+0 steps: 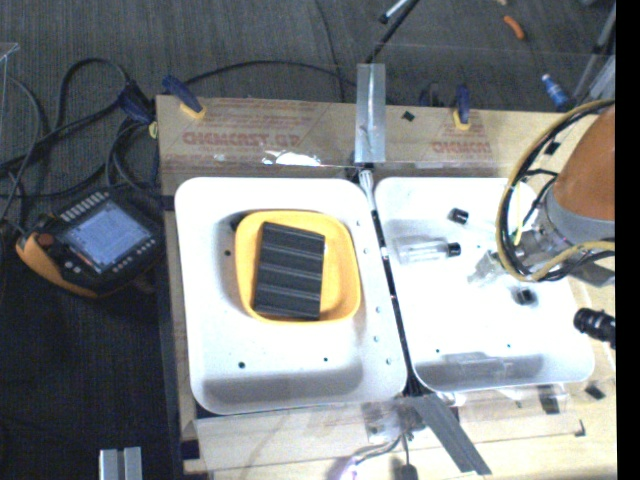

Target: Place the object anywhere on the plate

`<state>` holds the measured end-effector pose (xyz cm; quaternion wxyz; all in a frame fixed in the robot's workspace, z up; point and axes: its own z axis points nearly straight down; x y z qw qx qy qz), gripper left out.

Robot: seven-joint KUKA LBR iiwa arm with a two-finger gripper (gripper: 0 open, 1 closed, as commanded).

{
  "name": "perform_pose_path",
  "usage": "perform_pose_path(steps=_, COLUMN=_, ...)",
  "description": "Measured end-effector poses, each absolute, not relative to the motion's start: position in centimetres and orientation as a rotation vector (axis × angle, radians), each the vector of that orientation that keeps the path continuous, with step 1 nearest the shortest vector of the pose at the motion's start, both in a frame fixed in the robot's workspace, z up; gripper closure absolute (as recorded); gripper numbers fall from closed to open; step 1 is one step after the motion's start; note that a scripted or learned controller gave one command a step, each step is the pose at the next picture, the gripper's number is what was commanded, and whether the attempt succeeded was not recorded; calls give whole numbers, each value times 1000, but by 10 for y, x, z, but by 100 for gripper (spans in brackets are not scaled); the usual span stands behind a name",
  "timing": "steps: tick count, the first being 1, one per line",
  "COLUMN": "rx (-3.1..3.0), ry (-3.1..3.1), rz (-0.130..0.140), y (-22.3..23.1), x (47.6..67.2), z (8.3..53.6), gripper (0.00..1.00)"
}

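Lying flat on the yellow plate in the left bin, a dark ribbed block is seen. Further right, the tool is held low over the right bin; its state cannot be told.

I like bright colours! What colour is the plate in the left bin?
Yellow. The plate shows best in the camera view, under a dark ridged block.
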<state>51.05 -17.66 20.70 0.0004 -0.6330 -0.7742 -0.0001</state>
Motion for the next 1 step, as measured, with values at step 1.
perform_pose_path(steps=1, rx=-1988, ry=-2432, rz=0, y=-177, x=510, z=207, gripper=0)
